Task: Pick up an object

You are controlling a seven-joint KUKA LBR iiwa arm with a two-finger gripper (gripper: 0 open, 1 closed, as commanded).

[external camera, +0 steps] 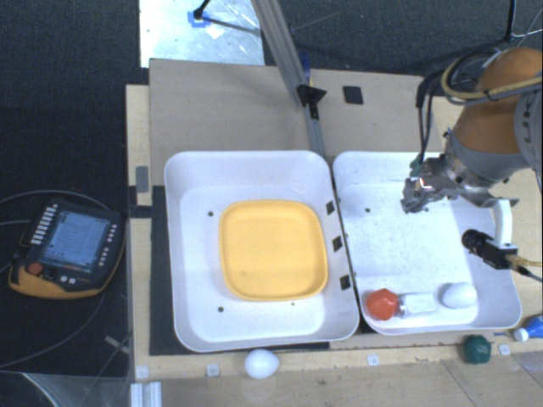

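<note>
Two white bins on the bench; the gripper [417, 195] hovers over the right bin [373, 244], grip state unreadable, with the orange ball [382, 303] sitting nearer, slightly left, against the near wall.

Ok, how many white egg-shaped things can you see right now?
2: one white egg in the right bin near its front edge, another white egg on the bench in front of the left bin. More may be hidden.

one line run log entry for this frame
tool: over right bin, upper part, nothing seen held | right bin near edge: orange ball, white egg | left bin: yellow plate
</note>
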